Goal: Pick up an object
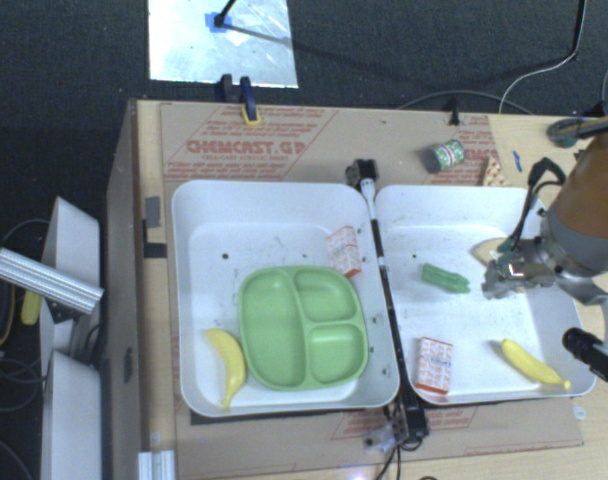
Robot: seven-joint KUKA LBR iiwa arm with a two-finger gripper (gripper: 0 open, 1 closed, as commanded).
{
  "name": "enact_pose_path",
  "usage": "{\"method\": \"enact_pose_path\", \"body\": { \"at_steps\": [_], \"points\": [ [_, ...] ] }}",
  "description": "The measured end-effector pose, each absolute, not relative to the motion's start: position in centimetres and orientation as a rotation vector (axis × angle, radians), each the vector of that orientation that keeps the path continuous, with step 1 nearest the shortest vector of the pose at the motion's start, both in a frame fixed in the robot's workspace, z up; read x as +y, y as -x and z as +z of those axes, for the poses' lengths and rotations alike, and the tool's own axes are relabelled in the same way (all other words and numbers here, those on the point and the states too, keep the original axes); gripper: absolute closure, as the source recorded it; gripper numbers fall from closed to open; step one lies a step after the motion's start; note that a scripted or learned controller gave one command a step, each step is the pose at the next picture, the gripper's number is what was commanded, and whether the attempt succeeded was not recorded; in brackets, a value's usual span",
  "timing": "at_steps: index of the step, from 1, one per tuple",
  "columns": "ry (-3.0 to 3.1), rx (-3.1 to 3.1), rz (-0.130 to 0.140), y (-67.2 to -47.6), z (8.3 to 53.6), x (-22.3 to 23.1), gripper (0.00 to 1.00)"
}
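Nearest the lens, a red-and-white packet (435,364) and a yellow banana (532,362) lie along the right bin (454,213)'s front wall. A green object (445,278) is seen mid-bin, just beside the gripper (504,274), whose jaw state cannot be told. A centred, vertical descent is advised. "CHEMCAST GP" is printed on the board (246,147).

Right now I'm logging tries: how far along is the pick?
Nothing looks picked yet. The claw sits low in the right bin beside the green object, which lies on the bin floor. Gripping and lifting remain.
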State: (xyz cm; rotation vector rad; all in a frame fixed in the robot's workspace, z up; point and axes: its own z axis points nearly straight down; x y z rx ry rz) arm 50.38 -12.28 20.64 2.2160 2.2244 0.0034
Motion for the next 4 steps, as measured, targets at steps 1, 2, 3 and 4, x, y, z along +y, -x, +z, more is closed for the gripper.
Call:
{"method": "enact_pose_path", "body": {
  "at_steps": [1, 2, 3, 4],
  "points": [
    [-2.218, 2.221, 0.0, -51.8, 20.7, -20.7, 1.0],
    [-2.216, 2.224, 0.002, -48.7, 21.4, -13.5, 1.0],
    [-2.217, 2.22, 0.001, -50.4, 23.0, -18.9, 1.0],
    [-2.219, 2.226, 0.0, -49.9, 14.0, -13.8, 1.0]
  ]
}}
